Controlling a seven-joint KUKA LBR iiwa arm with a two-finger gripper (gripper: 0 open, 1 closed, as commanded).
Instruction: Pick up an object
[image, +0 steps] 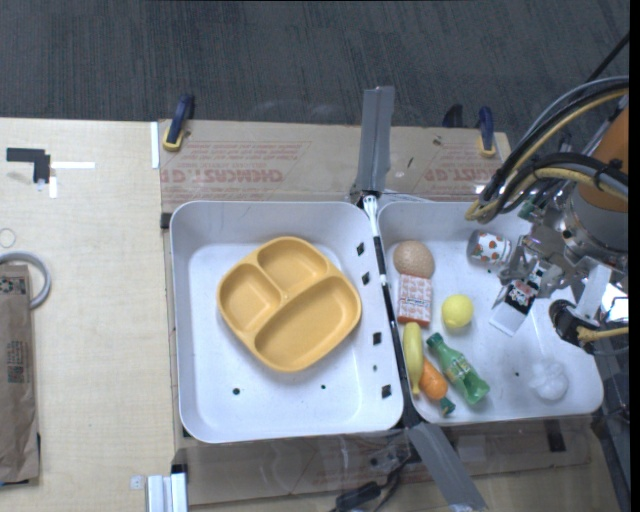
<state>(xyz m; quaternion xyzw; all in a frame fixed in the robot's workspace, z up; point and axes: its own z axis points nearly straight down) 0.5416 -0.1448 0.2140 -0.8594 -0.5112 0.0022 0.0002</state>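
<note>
The left bin (190, 330) holds a yellow divided plate (290, 302) at its middle, while the right bin (575, 395) carries the small goods the task draws from. The arm (600, 200) reaches in from the right, and its gripper (522, 283) hangs over the right bin's far right part, just beside a red-and-white patterned ball (487, 246); whether its fingers stand apart or together cannot be told, and nothing is seen between them. Along the bin's left side lie a brown egg-shaped object (413, 259), a red-and-white packet (415, 299), a banana (412, 350), a green bottle (458, 369) and a small orange piece (432, 382), crowded and touching. A yellow ball (457, 311) sits apart, nearer the gripper. Judging from this, the isolated ball is the cleaner target: the gripper should centre above it and descend straight, avoiding the cluster.
</note>
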